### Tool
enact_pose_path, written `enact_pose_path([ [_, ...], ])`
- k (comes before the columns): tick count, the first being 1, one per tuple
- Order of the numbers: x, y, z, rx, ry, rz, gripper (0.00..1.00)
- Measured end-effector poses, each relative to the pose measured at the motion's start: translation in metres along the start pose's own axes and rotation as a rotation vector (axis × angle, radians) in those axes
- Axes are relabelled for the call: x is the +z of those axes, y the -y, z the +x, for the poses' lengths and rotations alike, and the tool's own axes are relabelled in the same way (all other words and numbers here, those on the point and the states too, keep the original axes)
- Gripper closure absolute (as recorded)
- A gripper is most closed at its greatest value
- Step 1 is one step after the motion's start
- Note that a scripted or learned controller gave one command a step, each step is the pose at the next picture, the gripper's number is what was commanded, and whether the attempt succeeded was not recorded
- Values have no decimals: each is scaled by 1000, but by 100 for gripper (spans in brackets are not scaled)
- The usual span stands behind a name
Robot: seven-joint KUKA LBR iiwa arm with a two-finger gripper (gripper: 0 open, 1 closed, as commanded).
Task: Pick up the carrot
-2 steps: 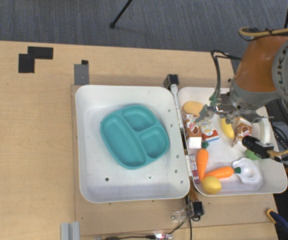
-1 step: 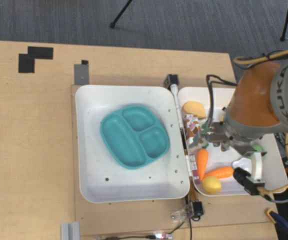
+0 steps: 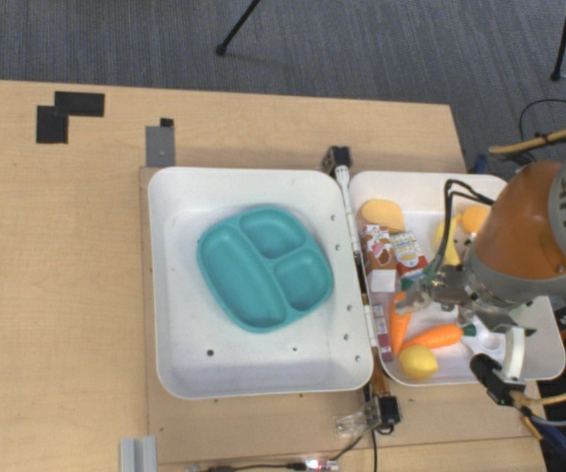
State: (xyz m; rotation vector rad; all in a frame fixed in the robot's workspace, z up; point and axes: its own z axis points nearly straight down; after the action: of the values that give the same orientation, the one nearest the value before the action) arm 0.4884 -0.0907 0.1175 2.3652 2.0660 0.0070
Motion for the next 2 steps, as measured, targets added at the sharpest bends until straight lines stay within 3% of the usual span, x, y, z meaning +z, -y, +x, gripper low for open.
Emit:
enact_pose_path([
  [1,31,1,6,179,0,-1,0],
  [2,20,-2,6,177,0,-8,100],
])
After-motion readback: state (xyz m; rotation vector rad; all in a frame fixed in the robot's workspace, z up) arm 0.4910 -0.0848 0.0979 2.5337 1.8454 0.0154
